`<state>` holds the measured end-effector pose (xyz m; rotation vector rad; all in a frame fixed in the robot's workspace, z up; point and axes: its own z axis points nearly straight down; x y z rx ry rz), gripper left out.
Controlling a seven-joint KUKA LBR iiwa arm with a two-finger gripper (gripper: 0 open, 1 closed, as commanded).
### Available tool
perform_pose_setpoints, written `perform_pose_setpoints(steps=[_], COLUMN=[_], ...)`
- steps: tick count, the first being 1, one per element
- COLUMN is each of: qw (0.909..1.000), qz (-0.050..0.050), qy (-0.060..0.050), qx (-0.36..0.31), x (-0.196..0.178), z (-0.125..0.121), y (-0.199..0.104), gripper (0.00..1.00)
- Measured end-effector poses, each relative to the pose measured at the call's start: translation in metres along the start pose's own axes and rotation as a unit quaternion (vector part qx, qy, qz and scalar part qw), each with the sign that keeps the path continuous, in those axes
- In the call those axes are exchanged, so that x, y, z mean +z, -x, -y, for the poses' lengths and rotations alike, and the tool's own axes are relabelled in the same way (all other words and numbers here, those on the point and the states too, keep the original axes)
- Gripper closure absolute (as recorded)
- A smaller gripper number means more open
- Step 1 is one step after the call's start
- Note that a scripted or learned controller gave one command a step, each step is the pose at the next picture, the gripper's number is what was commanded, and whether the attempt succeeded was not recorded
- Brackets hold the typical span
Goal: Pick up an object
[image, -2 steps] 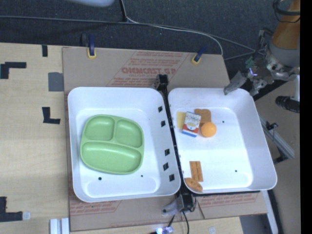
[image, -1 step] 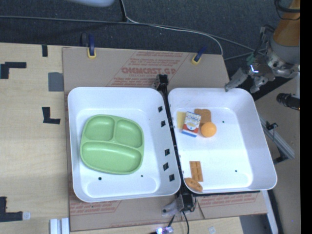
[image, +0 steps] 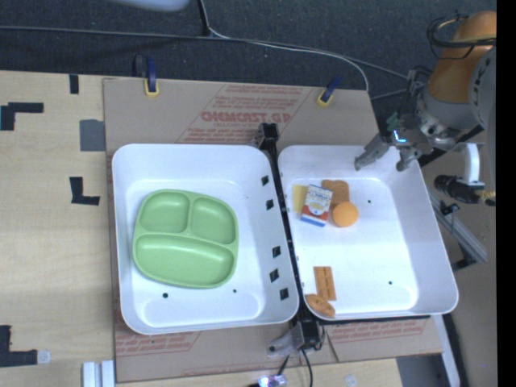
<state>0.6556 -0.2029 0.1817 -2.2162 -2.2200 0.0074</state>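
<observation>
The right white bin [image: 419,240] holds a small cluster: an orange ball [image: 345,214], a brown cookie-like piece [image: 336,190], a small box with a white and blue label [image: 316,205] and a yellow block [image: 299,197]. Near the bin's front edge lie an orange wafer [image: 324,281] and a small brown piece [image: 321,304]. My gripper [image: 384,156] hangs over the bin's far right rim, up and right of the cluster, open, with its two fingers spread and nothing between them.
The left white bin [image: 129,168] carries a green divided plate [image: 186,238]. Both bins rest on a cardboard sheet [image: 234,111] with clamps at its far edge. A black cable [image: 306,51] runs across the back. The arm's grey body [image: 459,79] stands at the right.
</observation>
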Motion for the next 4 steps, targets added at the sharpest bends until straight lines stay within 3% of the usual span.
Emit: perform_pose_setpoints(steps=[1,2,3,4], qw=[1.0,1.0,1.0,1.0], qz=[0.0,0.001,0.002,0.001], qy=[0.0,0.003,0.006,0.006], qx=[-0.001,-0.001,-0.001,0.0], x=[0.063,0.098,0.084,0.02], z=[-0.005,-0.006,-0.008,-0.012], y=[-0.003,-0.004,-0.005,-0.003], gripper=[0.0,0.0,1.0,1.0])
